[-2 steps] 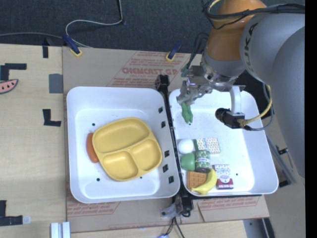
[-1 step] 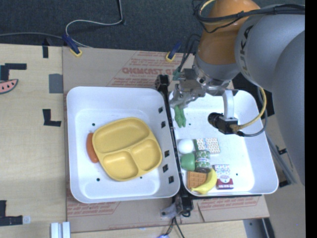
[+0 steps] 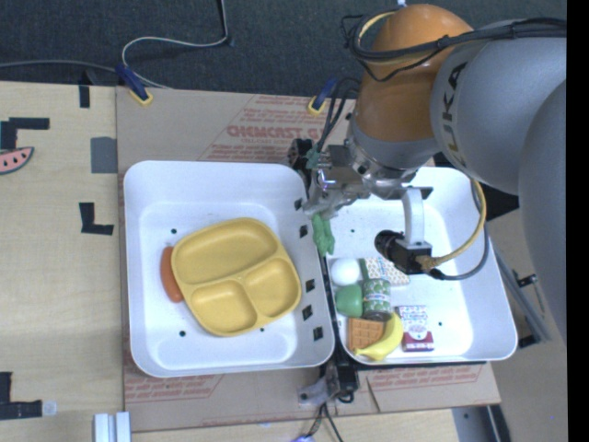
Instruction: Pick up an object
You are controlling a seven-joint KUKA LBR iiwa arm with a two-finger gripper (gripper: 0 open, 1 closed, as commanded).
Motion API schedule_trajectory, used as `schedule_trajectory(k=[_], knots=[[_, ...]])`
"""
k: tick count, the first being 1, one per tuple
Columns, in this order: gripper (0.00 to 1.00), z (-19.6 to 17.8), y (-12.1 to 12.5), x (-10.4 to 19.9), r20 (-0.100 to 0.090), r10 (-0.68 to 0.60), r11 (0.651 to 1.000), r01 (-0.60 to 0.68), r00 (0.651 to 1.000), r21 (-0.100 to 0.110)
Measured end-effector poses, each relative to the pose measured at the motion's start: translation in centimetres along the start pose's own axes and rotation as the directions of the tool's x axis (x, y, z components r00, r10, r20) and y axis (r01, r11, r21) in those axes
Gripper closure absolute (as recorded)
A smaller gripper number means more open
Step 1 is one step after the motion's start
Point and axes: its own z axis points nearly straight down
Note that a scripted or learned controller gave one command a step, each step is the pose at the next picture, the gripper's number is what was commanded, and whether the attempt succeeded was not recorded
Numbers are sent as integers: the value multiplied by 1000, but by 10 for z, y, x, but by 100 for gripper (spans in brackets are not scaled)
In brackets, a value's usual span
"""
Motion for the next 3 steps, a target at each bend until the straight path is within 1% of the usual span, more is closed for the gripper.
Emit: schedule_trajectory(k=[1, 2, 3], knots=[[100, 1, -41, -9, 1, 2, 1000, -2, 1000, 0], [100, 13, 17, -26, 3, 2, 1000, -2, 1000, -1], [100, 41, 5, -83, 3, 3, 1000, -3, 1000, 0]])
